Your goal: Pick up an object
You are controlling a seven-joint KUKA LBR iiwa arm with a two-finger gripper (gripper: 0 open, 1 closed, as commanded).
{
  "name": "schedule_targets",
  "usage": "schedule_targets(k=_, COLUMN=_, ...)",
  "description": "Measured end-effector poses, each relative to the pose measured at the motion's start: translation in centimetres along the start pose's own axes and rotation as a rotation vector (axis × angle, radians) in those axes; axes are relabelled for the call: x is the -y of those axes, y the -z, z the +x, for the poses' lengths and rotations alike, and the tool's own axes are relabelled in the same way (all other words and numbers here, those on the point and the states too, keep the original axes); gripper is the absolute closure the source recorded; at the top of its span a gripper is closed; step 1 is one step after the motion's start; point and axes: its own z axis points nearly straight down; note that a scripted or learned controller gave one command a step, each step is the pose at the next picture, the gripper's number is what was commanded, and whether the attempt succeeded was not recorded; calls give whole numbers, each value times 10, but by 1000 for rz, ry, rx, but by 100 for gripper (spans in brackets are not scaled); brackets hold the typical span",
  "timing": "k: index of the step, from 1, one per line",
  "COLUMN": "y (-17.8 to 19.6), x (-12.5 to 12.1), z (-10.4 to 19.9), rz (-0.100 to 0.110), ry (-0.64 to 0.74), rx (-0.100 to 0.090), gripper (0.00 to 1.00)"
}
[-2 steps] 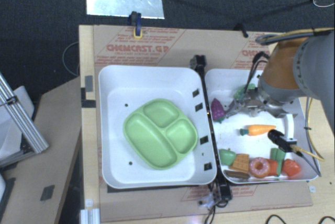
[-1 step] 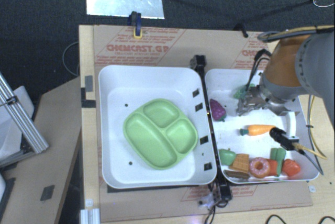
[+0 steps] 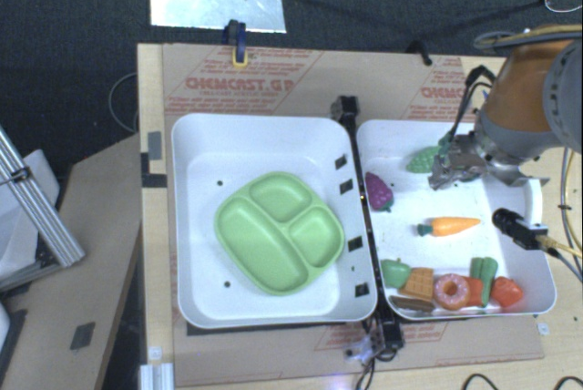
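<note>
Grey two-finger gripper [image 3: 444, 176] hovering at the right white bin's [image 3: 543, 292] far edge, beside a green leafy toy [image 3: 423, 160]; finger spacing cannot be told. Orange plastic carrot [image 3: 453, 226] lies mid-bin.

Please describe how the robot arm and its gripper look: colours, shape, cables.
The arm is thick and rounded, grey, with a broad orange band above the wrist. The gripper is a small grey metal piece with two fingers. Thin dark cables run along the wrist.

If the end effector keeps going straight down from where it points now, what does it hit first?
Probably the right bin's bare white floor. The end effector points down just right of the green toy, which it might graze; depth is unclear.
</note>
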Motion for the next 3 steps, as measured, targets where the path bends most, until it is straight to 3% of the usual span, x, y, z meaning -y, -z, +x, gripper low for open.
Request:
schedule_targets(k=2, y=72, x=-3, z=-5, rz=0, ry=5, rx=0, gripper=100)
schedule_targets(k=3, y=61, x=38, z=26, rz=5, ry=6, rx=-2, gripper=100)
